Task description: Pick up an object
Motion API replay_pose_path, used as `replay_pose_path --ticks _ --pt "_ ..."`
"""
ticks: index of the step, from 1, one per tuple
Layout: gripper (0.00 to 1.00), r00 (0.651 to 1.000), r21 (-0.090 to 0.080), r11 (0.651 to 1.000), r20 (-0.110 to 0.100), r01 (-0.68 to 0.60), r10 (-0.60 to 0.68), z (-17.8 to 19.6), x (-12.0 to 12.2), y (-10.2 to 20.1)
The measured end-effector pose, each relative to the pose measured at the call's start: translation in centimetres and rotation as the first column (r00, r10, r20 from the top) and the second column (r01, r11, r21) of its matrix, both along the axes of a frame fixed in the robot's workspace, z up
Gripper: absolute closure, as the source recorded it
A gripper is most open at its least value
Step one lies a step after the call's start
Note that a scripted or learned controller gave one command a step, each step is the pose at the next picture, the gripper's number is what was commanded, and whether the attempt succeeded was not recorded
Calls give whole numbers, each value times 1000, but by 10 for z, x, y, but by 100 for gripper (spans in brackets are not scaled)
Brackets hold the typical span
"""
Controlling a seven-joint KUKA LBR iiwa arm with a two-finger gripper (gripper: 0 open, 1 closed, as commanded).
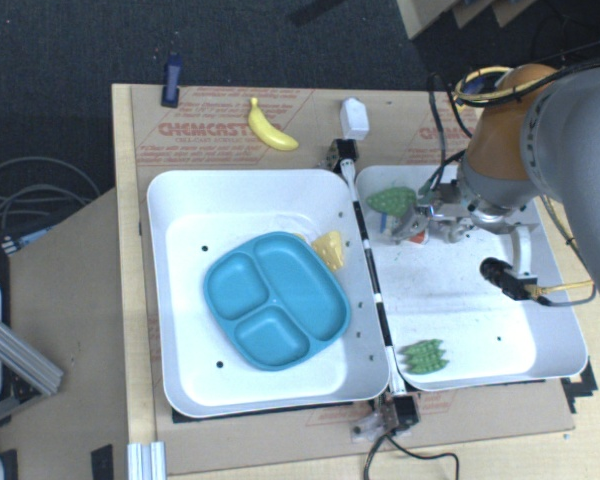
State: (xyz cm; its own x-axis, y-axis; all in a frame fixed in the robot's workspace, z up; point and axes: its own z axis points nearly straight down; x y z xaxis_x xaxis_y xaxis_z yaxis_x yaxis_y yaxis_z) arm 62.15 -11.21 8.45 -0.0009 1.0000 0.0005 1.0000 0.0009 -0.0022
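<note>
Nearest the camera, at the front edge of the right bin, a small green leafy toy lies at about 6 o'clock in that bin, long axis running roughly 9-to-3, well apart from the arm. Beside it, the left bin carries a blue three-compartment tray, set on a diagonal, with a small yellow object touching its 1 o'clock corner. Mid-depth in the right bin, the gripper sits low at about 11 o'clock in that bin, wrist and orange-banded arm reaching in from 3 o'clock. Its state cannot be read from this slant; a reddish speck shows at the tip, identity unclear. A second green leafy toy lies at about 10 o'clock from the gripper, just beside it, possibly touching; contact is not resolvable. Its long axis runs about 9-to-3, up against the bin's far-left corner. Judgement: this is the nearer candidate, and the coming move turns on a short shift toward 10 o'clock, with both bin walls crowding the approach. Farther back, on the cardboard-covered worktop, a toy banana lies at 12 o'clock of the left bin, a small white block at its 3 o'clock, a blue clip farthest.
</note>
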Motion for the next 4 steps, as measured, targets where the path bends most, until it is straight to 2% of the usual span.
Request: replay_pose_path --ticks 1,2,3,4 --pt "0 1000 -1 1000 -8 0 0 -1 43 6" --pt "0 1000 -3 1000 -9 0 0 -1 43 10" --pt "0 1000 0 1000 -6 0 0 -1 43 -5" --pt "0 1000 1 1000 -6 -2 2 -1 43 -6"
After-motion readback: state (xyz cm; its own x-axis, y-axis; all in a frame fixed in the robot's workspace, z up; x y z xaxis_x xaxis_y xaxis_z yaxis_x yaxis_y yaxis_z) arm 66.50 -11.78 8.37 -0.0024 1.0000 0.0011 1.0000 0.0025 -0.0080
